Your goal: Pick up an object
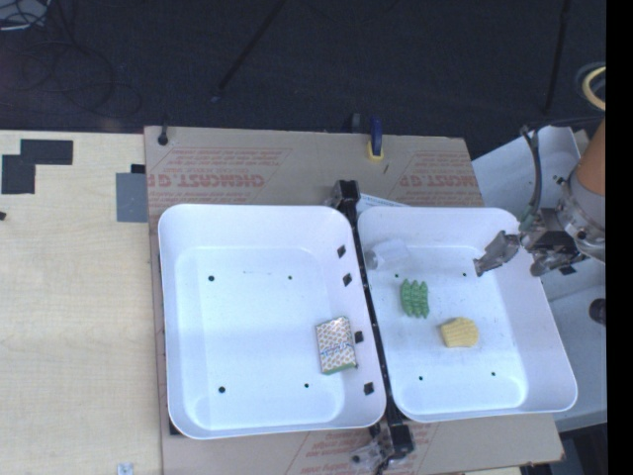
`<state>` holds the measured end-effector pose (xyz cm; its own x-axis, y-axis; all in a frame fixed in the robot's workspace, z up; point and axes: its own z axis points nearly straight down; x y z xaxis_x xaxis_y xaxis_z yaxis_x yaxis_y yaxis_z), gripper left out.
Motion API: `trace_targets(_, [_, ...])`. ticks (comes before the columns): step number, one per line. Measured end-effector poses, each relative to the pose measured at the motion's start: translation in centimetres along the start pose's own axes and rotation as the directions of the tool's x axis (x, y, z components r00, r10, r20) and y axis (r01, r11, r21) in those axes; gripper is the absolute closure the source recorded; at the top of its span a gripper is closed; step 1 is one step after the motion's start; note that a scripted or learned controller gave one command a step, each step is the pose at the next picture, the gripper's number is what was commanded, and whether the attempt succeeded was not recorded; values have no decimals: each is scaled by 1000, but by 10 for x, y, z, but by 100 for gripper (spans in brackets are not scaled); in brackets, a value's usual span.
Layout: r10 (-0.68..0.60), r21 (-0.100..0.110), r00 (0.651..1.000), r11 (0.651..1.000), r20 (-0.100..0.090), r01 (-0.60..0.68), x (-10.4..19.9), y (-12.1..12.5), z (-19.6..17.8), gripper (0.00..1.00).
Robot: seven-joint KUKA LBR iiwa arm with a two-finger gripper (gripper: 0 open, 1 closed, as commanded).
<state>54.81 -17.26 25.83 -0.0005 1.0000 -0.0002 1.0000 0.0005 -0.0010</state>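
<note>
Three candidate objects are in the bins, and none is lifted yet as far as I can judge. Left bin (188, 265) carries a small patterned box (336, 344), lying flat near its right wall, toward the front right corner. Right bin (539, 364) carries a green ridged piece (414, 298) left of centre and a yellow block (458, 332) just in front and to the right of it, the two near each other but apart. A faint clear item (388, 253) sits by the back left corner of the right bin; too pale for me to identify. My gripper (492, 258) sits over the back right part of the right bin, reaching in from its right rim, well apart from both the green piece and the yellow block. I see nothing between its tips; whether the pincer is open or closed I cannot tell at this resolution. Task status, by my reading: approach stage only, no contact, no grasp. Remaining: pick a target, bring the gripper over it, descend, close and lift. Nearest candidate looks like the yellow block, with the green piece next.
</note>
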Motion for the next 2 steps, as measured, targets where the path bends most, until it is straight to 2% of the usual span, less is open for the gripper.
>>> trace_targets(1, [-1,1,1000,1000,-1,1,-1,0,-10,100])
trace_targets(2, [5,17,1000,1000,-6,-5,-22,-78,118,100])
